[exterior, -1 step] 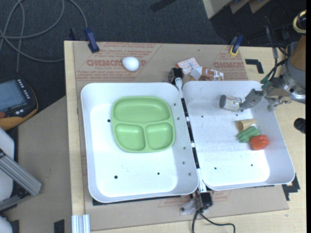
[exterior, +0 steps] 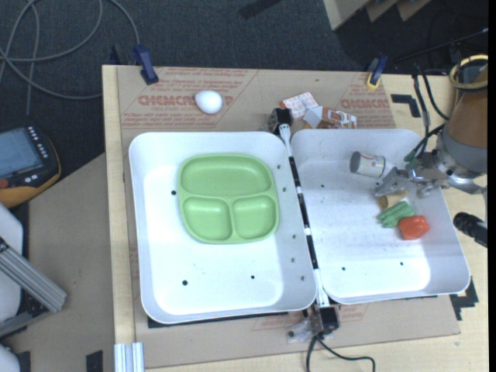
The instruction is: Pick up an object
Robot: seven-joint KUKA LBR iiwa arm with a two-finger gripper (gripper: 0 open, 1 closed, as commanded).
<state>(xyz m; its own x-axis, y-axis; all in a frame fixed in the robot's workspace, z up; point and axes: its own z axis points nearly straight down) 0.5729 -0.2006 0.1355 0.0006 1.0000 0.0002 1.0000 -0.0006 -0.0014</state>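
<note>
While nothing sits between its fingers, the gripper (exterior: 393,183) hangs low over the right bin (exterior: 364,277), and I cannot tell whether it is spread or closed. Nearest the camera, a red and green toy (exterior: 406,218) lies just in front of the gripper, its long axis slanting from the green end at the left down to the red end. Beyond, a grey cylinder (exterior: 366,163) lies just left of the gripper. The toy looks the closer pick.
</note>
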